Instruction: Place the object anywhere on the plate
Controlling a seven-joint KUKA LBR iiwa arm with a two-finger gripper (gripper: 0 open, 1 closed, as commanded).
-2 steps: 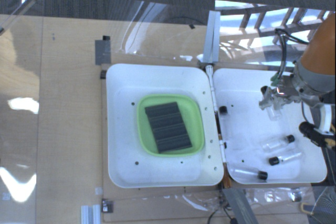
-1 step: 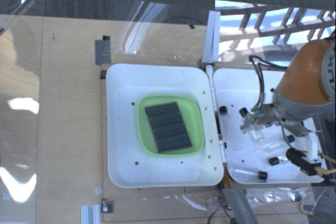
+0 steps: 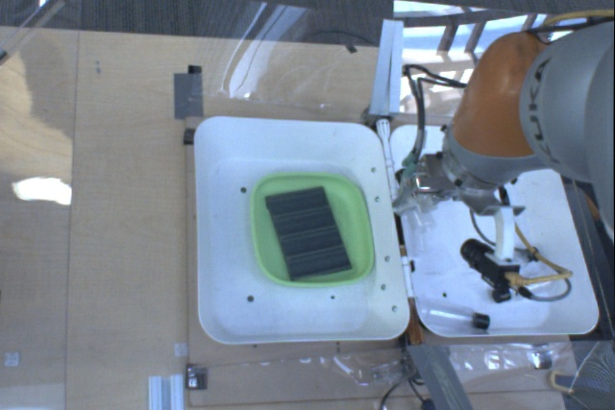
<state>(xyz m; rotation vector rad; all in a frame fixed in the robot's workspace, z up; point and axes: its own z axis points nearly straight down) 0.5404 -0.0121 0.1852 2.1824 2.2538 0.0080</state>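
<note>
A dark grey ribbed block (image 3: 307, 232) lies flat on the green square plate (image 3: 359, 226), which sits in the middle of the left bin (image 3: 221, 302). My gripper (image 3: 415, 186) hangs over the left edge of the right bin (image 3: 557, 312), just right of the divide between the two bins. It is apart from the plate and the block. The orange-banded wrist above hides most of it, and I see nothing held in it.
A small pale tube with a black tip (image 3: 464, 316) lies near the front edge of the right bin. The grey arm (image 3: 567, 101) covers that bin's back right. A metal upright (image 3: 387, 72) stands behind the gap between the bins.
</note>
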